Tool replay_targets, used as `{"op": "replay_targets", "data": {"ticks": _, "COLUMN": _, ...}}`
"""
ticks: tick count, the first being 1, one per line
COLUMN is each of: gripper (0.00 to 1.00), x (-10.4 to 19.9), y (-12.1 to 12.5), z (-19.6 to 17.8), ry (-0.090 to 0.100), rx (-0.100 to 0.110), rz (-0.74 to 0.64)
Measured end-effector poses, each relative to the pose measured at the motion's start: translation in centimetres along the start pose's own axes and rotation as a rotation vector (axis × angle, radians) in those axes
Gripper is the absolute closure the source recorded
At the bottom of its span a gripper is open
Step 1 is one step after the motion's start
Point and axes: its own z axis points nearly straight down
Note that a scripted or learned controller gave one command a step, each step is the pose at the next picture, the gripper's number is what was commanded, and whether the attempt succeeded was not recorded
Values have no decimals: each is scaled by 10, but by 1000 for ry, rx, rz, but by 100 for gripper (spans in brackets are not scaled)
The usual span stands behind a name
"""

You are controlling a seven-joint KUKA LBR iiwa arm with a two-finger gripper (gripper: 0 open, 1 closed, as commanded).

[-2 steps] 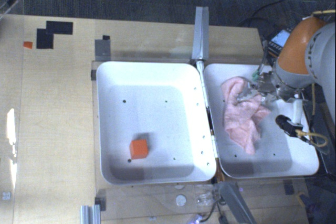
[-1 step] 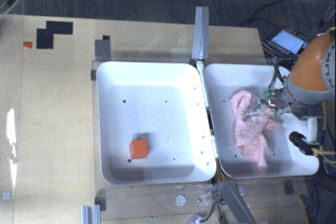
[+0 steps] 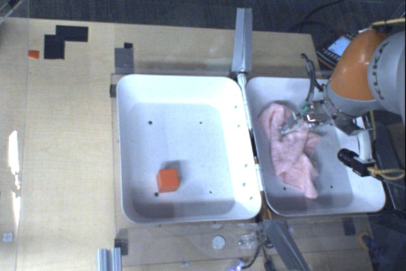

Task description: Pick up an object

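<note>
- The pink cloth (image 3: 290, 150) lies crumpled in the right bin (image 3: 361, 200), stretched from near the bin's far wall down toward its near wall, and we take it as the likeliest object for the pick because the gripper (image 3: 297, 126) sits right over its upper part.
- We cannot tell whether the gripper is spread or pressed together: the metal parts at its tip are small and blur into the folds of the cloth, so we also cannot say that any fabric is caught.
- What we think could go wrong: a soft cloth gives way under a pinch, so only a thin fold might be taken and it could slide out as the arm (image 3: 368, 70) rises.
- The cloth sits close to the divider wall between the bins, so a hanging end could drag on that rim and pull free.
- If the gripper comes down on a flat part and not on a ridge, it may close on nothing.
- The cloth looks pale pink, mottled with lighter patches, bunched and wrinkled, wider at the top and narrowing toward its lower end.
- An orange block (image 3: 168, 180) sits alone in the left bin (image 3: 127, 136), well apart from the gripper, on the light wooden desk (image 3: 63, 155).
</note>
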Motion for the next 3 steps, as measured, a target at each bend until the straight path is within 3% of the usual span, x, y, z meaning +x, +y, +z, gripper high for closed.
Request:
{"op": "replay_targets", "data": {"ticks": 1, "gripper": 0, "x": -28, "y": -62, "z": -1, "ry": -2, "rx": -1, "rz": -119}}
{"op": "replay_targets", "data": {"ticks": 2, "gripper": 0, "x": 40, "y": -61, "z": -2, "ry": 1, "rx": -4, "rz": -111}}
{"op": "replay_targets", "data": {"ticks": 3, "gripper": 0, "x": 71, "y": -29, "z": -93, "ry": 2, "rx": 15, "rz": 353}}
